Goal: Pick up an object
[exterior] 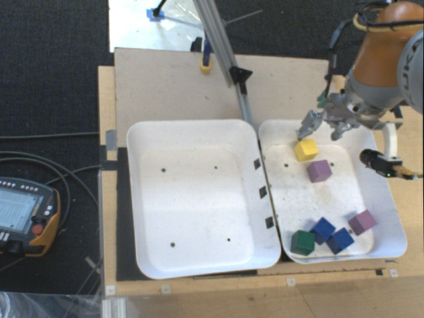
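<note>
Gripper (324,126) spread wide, nothing grasped, yellow cube (306,150) just below its left finger.

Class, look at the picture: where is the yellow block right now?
The yellow block lies in the right bin, near its far edge, just below the gripper and up-left of a purple block.

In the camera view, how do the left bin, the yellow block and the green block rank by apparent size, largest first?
1. Left bin, by far the largest.
2. Yellow block and green block: they look about alike, so I cannot rank them.
</note>
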Tool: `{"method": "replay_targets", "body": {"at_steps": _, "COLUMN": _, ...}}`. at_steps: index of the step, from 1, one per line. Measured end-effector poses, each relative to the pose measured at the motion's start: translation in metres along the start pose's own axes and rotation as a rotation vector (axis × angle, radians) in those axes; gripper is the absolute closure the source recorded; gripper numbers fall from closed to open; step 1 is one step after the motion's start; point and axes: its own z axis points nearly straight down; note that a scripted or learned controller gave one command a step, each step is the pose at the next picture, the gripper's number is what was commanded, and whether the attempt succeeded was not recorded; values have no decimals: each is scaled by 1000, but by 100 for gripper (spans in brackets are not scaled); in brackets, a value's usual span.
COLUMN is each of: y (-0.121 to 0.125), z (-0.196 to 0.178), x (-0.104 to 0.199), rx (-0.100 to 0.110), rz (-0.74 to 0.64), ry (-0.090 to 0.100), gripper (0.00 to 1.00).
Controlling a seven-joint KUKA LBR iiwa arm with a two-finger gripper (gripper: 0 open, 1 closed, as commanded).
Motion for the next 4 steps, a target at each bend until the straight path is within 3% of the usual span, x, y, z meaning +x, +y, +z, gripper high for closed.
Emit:
{"method": "replay_targets", "body": {"at_steps": 1, "y": 48, "z": 106, "x": -38, "rx": 2, "rz": 2, "ry": -3, "gripper": 0}}
{"method": "replay_targets", "body": {"at_steps": 2, "y": 33, "z": -10, "x": -15, "rx": -8, "rz": -3, "ry": -2, "gripper": 0}}
{"method": "replay_targets", "body": {"at_steps": 3, "y": 40, "z": 100, "x": -20, "rx": 7, "rz": 1, "ry": -1, "gripper": 0}}
{"method": "replay_targets", "body": {"at_steps": 4, "y": 36, "z": 141, "x": -11, "rx": 2, "rz": -1, "ry": -2, "gripper": 0}}
